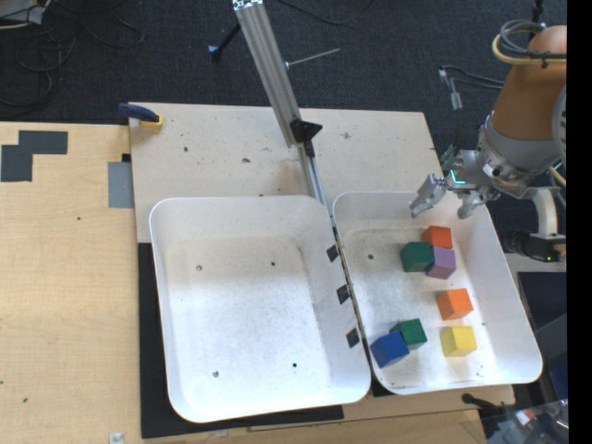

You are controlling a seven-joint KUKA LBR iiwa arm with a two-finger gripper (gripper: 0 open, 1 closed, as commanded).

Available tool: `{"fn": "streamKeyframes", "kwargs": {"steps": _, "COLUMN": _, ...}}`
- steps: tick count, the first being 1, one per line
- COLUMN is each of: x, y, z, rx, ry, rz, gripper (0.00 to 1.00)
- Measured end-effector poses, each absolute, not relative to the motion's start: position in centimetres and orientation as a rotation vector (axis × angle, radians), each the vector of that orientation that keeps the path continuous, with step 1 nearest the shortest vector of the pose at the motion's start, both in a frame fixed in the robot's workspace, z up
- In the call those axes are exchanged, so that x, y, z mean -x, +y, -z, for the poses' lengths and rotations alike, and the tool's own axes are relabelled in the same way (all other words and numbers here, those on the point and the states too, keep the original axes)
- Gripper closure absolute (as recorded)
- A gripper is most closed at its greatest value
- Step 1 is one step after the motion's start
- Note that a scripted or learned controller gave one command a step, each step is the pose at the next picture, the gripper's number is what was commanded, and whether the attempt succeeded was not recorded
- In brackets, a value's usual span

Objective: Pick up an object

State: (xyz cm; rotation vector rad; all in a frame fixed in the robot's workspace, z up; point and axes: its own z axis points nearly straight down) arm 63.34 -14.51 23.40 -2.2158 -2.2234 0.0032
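Observation:
Several small blocks lie in the right bin (490,239). An orange-red block (438,237), a dark green block (416,256) and a purple block (443,262) huddle together near the back. An orange block (454,302) sits further forward, with a yellow block (458,340) nearer the front. A green block (410,331) and a blue block (389,348) touch at the front left. My gripper (448,199) hangs over the bin's back edge, above and behind the orange-red block, open with nothing between its fingers.
The left bin (185,248) stands beside the right one, with black clips along the shared wall. A slanted metal rail (273,67) rises behind the bins. A yellow and blue clamp (141,114) sits at the bench's back left corner.

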Motion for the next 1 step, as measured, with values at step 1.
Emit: {"fn": "streamKeyframes", "kwargs": {"steps": 1, "x": -62.62, "y": -14.4, "z": -17.08, "rx": 2.216, "ry": -2.216, "rz": -0.008, "gripper": 0.0}}
